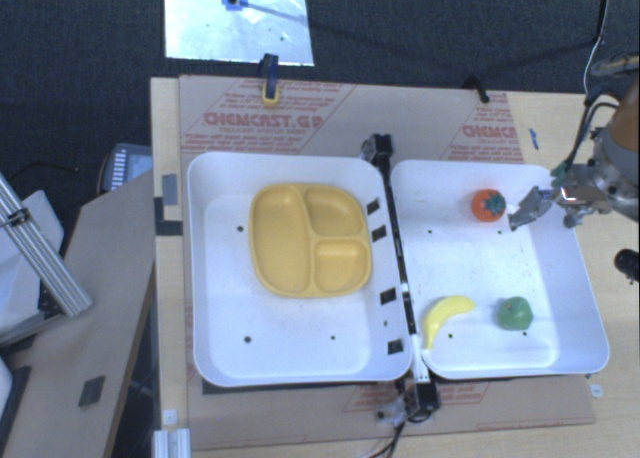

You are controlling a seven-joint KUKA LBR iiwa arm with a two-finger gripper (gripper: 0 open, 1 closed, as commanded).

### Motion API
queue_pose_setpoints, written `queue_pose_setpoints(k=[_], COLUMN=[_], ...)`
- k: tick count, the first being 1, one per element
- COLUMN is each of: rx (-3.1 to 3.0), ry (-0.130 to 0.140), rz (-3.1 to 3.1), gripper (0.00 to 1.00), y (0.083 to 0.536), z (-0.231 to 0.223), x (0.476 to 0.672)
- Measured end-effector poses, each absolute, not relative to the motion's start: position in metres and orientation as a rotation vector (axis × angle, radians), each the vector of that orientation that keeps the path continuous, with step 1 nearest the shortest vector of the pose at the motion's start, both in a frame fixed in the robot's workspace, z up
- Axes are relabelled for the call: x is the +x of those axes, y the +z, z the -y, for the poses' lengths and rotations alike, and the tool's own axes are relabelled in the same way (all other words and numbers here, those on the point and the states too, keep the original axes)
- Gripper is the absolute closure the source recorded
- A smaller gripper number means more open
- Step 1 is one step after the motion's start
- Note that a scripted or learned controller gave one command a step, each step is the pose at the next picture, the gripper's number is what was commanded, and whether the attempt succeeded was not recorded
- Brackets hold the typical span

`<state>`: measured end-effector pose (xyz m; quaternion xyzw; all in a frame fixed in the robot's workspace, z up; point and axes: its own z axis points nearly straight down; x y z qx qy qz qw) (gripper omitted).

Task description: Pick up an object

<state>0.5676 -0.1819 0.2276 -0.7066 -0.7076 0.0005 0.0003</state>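
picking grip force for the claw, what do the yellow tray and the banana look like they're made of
Yellow tray: looks like hard moulded plastic, matte to slightly glossy, with three smooth rounded compartments of one even colour. Banana: probably a plastic or rubber toy, judging by its uniform bright yellow and smooth skin without marks; whether it is hard or soft cannot be told from this view.

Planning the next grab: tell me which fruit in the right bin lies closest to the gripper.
The orange tomato, right beside the gripper; the banana and green fruit lie along the near side.
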Motion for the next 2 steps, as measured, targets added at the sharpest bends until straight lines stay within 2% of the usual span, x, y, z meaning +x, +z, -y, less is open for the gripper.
queue_pose_setpoints(k=[1, 2], rx=[-2.219, -2.22], ry=[0.001, 0.001], rz=[2.221, 2.222], gripper=[0.0, 0.0], y=[0.174, 0.131], z=[0.185, 0.185], x=[0.558, 0.561])
